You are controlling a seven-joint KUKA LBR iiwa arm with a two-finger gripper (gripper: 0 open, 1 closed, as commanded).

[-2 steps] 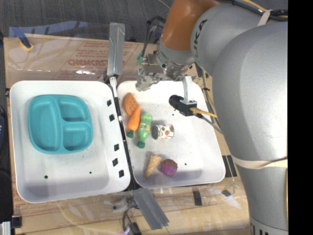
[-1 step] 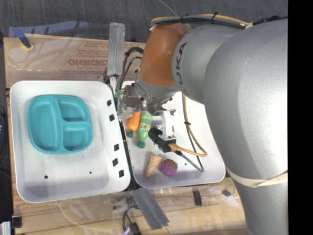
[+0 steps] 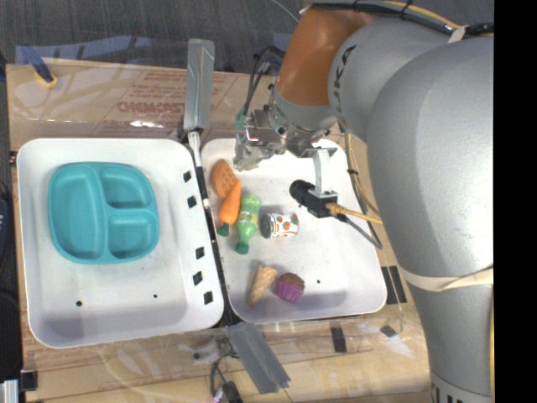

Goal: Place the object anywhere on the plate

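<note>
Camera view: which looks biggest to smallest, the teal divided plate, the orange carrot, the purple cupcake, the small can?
1. Teal divided plastic plate, by far.
2. Orange toy carrot.
3. Purple toy cupcake and small printed can look alike; I can't rank them.

Arm (image 3: 419,141) enters from the right, bulky grey link filling that side, orange band (image 3: 315,53) above the wrist. Wrist angled down and leftward. Gripper (image 3: 252,145) sits low at the upper-middle of the view, its metal body partly hidden under the wrist.
</note>
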